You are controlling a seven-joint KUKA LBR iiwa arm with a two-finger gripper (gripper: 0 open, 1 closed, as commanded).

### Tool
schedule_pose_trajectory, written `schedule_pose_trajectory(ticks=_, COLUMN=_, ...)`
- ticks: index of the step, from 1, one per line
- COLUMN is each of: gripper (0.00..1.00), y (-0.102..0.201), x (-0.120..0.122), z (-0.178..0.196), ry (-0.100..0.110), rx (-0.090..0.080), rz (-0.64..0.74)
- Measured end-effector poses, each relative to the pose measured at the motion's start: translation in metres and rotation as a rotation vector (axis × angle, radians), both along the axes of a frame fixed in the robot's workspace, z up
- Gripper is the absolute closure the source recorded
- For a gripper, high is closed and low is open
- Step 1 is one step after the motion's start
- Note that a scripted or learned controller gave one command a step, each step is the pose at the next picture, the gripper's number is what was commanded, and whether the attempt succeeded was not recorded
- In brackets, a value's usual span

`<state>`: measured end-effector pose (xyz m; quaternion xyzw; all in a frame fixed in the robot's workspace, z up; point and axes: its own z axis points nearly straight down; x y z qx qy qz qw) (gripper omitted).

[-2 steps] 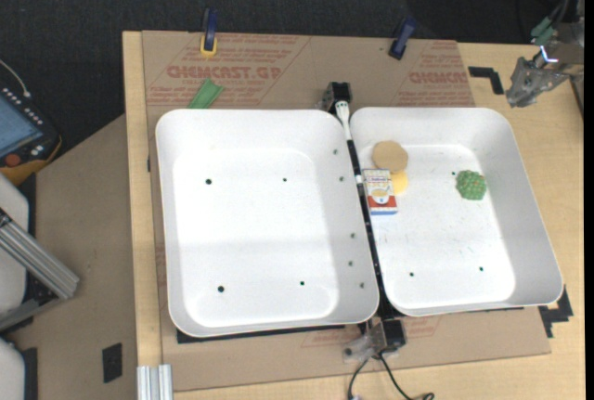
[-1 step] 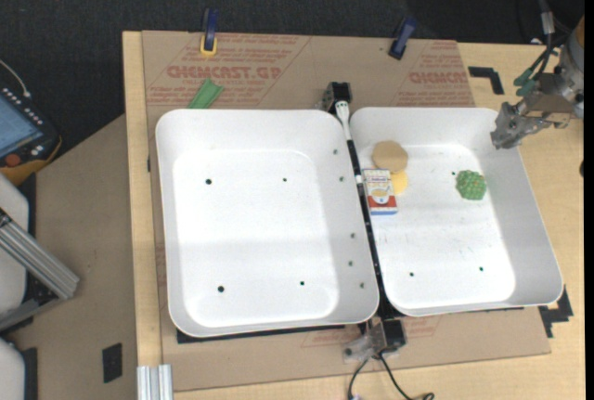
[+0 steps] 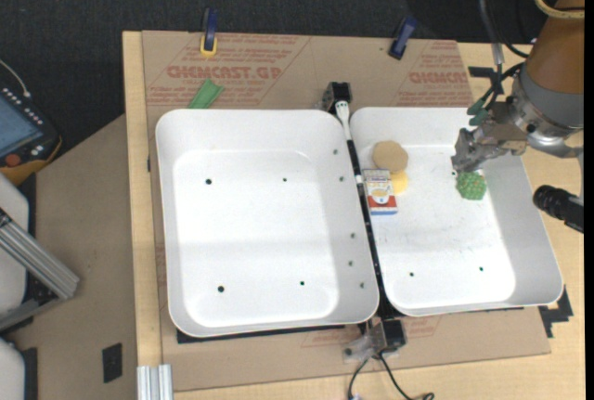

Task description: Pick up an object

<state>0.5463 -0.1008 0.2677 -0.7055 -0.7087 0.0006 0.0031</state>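
In the right bin (image 3: 520, 282) a small green knobbly object (image 3: 471, 187) lies near the far right side. My gripper (image 3: 469, 159) hangs directly over it, its tip right at the object's upper edge; contact is unclear. By the bin's left wall sit a round tan disc (image 3: 390, 153), a yellow piece (image 3: 400, 184) and a small red, white and blue box (image 3: 379, 193), huddled together.
The left bin (image 3: 186, 296) sits beside the right one, with a black divider strip (image 3: 360, 203) between them. The cardboard base (image 3: 278, 64) carries a green tag (image 3: 205, 94) and two clamps at the back. A black part (image 3: 557, 203) juts in at the right.
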Motion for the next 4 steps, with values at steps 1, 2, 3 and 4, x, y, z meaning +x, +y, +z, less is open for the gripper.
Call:
schedule_pose_trajectory(ticks=1, gripper=1.00, y=0.063, x=-0.063, z=0.020, ry=0.000, rx=0.000, rz=0.001)
schedule_pose_trajectory(ticks=2, gripper=1.00, y=0.059, x=-0.060, z=0.030, ry=-0.006, rx=-0.003, rz=-0.005)
schedule_pose_trajectory(ticks=3, gripper=1.00, y=0.059, x=-0.059, z=0.040, ry=-0.008, rx=-0.004, rz=-0.005)
schedule_pose_trajectory(ticks=4, gripper=1.00, y=0.059, x=-0.059, z=0.050, ry=-0.011, rx=-0.004, rz=-0.005)
